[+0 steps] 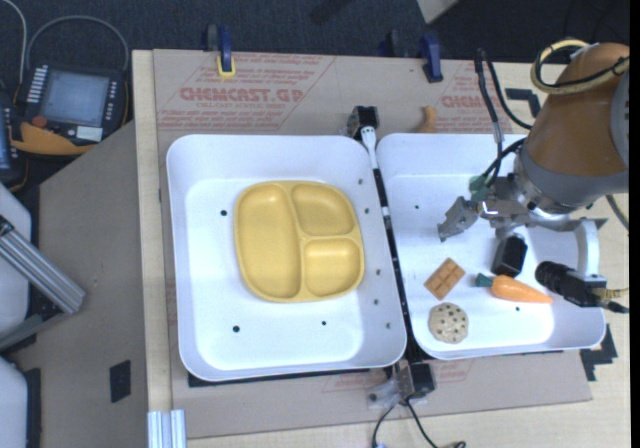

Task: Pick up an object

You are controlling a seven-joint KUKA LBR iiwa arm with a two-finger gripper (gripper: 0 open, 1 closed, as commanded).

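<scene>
One cookie (448,322), one cracker (444,277), one carrot (521,289) — hand (457,221) state unclear.

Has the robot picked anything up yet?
Not yet, it seems. The carrot, the cracker, the cookie and a black block all lie on the floor of the right bin. The gripper hangs above that bin with nothing seen in it. Left to do: come down, grab one and lift it.
</scene>
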